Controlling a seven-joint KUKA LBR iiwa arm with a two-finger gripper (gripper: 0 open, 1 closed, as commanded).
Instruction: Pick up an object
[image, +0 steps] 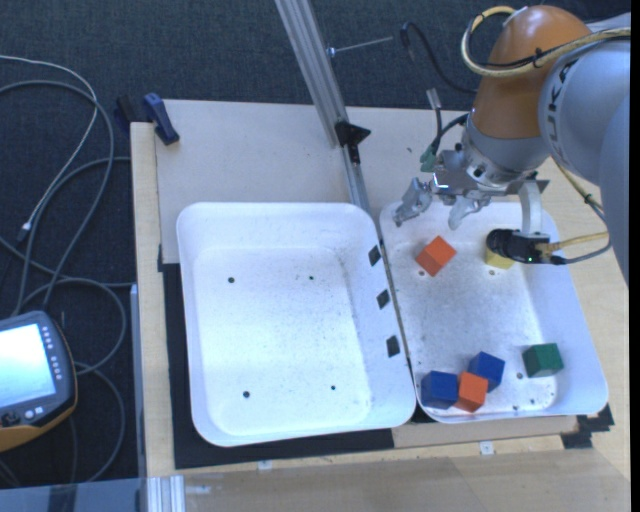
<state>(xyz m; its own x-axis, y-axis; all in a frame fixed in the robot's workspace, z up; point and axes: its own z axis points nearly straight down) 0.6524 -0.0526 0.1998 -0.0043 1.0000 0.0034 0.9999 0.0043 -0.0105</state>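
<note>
Camera view: my gripper (437, 206) hangs spread, seemingly carrying nothing, just above the orange cube (435, 255) in the right bin (575, 310); pick not yet made.

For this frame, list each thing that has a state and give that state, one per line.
gripper: open, nothing between its fingers, above the right bin's far end
orange cube: loose on the right bin floor, tilted, just below the gripper
yellow block: partly hidden behind a black part
two blue cubes and small orange cube: clustered, touching
green cube: resting alone
</note>
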